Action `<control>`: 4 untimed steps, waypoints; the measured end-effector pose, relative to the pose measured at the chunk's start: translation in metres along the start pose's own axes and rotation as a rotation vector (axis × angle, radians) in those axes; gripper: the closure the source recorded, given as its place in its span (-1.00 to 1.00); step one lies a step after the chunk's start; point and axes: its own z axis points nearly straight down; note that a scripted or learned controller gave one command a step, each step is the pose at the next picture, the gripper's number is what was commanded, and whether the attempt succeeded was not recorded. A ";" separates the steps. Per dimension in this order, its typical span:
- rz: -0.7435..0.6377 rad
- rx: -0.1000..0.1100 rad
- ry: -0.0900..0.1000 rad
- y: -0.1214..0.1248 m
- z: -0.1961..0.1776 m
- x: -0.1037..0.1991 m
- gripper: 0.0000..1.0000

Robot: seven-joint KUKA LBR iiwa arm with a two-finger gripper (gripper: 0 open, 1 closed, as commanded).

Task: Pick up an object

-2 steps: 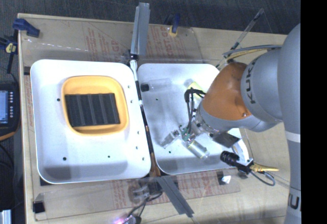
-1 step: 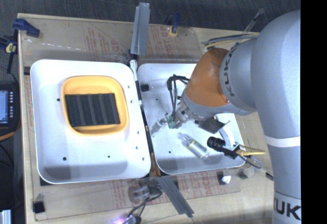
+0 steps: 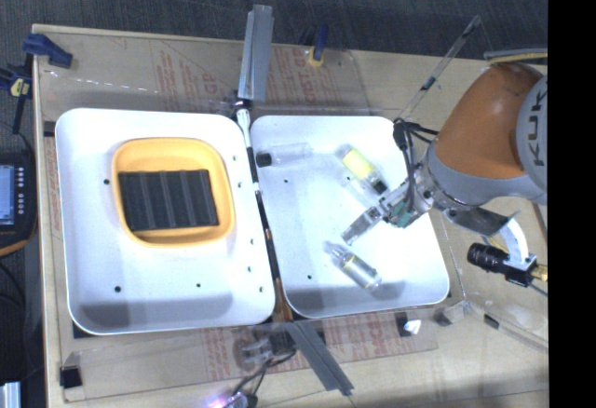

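Observation:
My gripper hangs over the middle of the right bin, reaching in from the right below the grey and orange arm. A small clear bottle lies on the bin floor just below the gripper, apart from it. A pale yellow bottle lies above the gripper toward the bin's far side. Near the bin's far-left corner rests a clear tube with a dark cap. I see nothing held in the gripper.
The left bin holds a yellow tray with a black ribbed insert. A grey rail runs up from the gap between the bins. A black device sits at the bench's left edge.

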 end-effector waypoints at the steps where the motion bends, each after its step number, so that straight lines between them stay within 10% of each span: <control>1: -0.092 0.004 0.005 0.067 0.039 0.047 -1.00; 2: -0.313 0.000 0.000 0.133 0.023 0.068 -1.00; 3: -0.316 0.000 0.000 0.134 0.014 0.068 1.00; 4: -0.143 -0.003 -0.001 0.075 -0.205 0.090 1.00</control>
